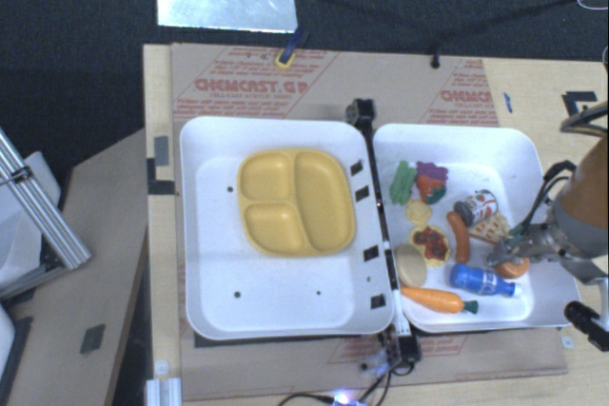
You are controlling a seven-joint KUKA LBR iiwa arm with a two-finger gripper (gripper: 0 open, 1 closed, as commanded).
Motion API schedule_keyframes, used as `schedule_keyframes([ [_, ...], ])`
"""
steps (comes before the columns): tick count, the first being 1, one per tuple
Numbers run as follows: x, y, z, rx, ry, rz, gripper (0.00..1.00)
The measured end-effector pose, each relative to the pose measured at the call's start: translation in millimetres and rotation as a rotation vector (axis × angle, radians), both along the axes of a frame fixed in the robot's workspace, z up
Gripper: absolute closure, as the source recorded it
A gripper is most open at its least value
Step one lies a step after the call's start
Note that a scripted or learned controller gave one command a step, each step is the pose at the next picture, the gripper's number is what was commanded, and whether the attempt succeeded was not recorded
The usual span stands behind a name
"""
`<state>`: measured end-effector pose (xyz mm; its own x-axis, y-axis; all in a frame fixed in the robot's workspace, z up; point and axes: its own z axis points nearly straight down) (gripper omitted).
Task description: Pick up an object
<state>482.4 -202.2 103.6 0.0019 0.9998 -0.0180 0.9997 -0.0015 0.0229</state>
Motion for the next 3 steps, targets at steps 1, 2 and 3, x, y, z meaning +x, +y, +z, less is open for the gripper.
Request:
schedule_keyframes([
  [1,-3,8,54,0.016,0.017,0.006,1.00],
  [2,-9,14,109,0.016,0.016,0.006,1.00],
  [3,-8,14,122,0.016,0.018,0.006,1.00],
])
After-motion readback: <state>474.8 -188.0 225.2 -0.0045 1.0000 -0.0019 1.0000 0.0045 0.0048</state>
